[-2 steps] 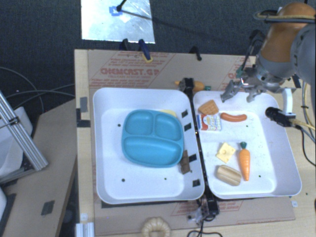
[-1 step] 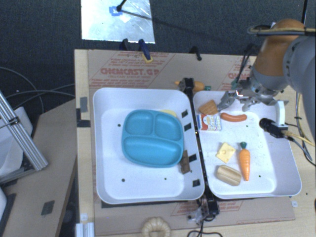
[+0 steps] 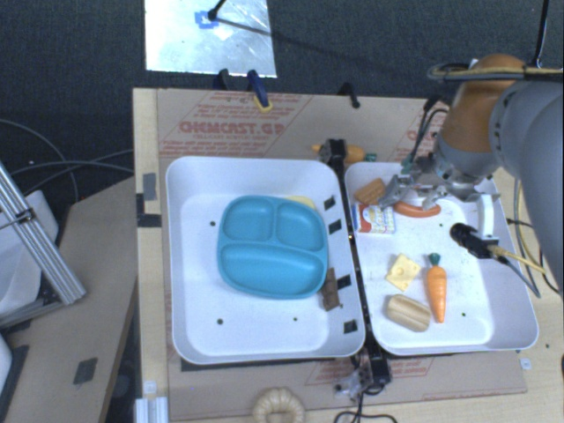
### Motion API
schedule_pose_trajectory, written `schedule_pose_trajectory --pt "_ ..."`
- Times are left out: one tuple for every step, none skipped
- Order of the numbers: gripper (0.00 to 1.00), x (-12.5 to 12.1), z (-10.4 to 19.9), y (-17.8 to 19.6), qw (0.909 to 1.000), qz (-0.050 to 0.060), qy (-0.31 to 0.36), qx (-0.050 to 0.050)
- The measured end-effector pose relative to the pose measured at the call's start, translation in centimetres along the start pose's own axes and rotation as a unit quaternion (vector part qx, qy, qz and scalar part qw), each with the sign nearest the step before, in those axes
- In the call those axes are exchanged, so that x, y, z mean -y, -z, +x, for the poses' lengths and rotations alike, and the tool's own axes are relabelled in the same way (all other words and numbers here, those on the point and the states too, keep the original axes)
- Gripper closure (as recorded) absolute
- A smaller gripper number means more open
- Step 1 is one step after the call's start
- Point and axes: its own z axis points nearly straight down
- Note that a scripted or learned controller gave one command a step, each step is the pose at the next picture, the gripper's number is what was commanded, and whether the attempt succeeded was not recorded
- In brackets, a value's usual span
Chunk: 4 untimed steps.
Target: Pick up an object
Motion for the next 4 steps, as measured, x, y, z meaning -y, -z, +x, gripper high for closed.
schedule_pose_trajectory --pt "0.0 -0.5 -0.1 -1.9 1.0 -0.008 0.0 0.001" --pt "1.0 -0.7 0.1 -0.6 0.9999 -0.01 0.0 -0.001" --pt "1.0 -1.3 -0.7 4.4 1.0 -0.005 0.0 0.001" --pt "1.0 -2.3 -0.3 9.4 1.0 -0.005 0.002 0.0"
